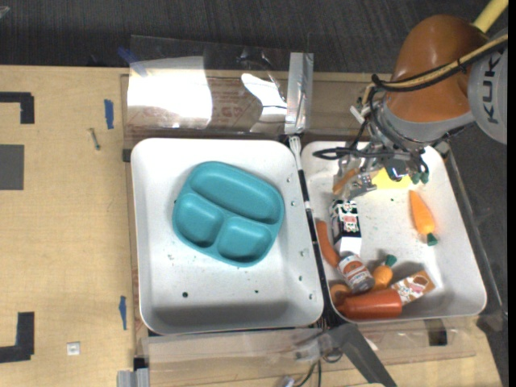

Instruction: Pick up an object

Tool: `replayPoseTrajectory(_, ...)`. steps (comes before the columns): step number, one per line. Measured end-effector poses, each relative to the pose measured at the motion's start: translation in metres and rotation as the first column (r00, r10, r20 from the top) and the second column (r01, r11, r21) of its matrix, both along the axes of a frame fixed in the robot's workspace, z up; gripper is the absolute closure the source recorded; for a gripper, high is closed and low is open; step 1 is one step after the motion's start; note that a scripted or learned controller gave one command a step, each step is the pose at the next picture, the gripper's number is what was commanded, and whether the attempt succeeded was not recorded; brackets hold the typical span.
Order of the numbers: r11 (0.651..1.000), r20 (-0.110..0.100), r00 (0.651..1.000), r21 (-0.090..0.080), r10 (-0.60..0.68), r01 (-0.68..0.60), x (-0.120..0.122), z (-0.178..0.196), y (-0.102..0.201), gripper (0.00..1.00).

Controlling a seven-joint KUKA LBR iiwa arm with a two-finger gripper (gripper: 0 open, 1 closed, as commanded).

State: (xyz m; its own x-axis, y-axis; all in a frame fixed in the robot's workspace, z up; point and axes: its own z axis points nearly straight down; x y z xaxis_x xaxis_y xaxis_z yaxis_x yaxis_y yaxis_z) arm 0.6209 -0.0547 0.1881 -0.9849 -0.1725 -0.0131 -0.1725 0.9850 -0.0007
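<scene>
While the gripper (pixel 372 173) hangs low over the far end of the right bin (pixel 463 240), nobody can tell how its tips stand. Above it the grey arm (pixel 427 71) bends in from the right, its orange band on top. An orange carrot (pixel 422 214) lies near it. A small black-and-white box (pixel 347 218) sits just below. More toys crowd the near end. A blue tray (pixel 228 210) fills the left bin (pixel 153 240).

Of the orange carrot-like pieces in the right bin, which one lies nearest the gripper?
The carrot by the right bin's far wall, lying alone just below the gripper. The others sit lower, in the clutter along the near edge.
</scene>
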Motion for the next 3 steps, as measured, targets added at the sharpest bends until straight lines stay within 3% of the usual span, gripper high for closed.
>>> replayPoseTrajectory(1, 0.992, 0.000, 0.992, -0.002, 0.129, -0.129, 0.022, 0.049, 0.024, 1.00)
replayPoseTrajectory(2, 1.000, -0.001, 1.000, 0.001, -0.022, 0.022, 0.048, 0.089, 0.061, 1.00)
replayPoseTrajectory(3, 1.000, -0.012, 1.000, 0.000, -0.011, 0.011, 0.041, 0.028, 0.063, 1.00)
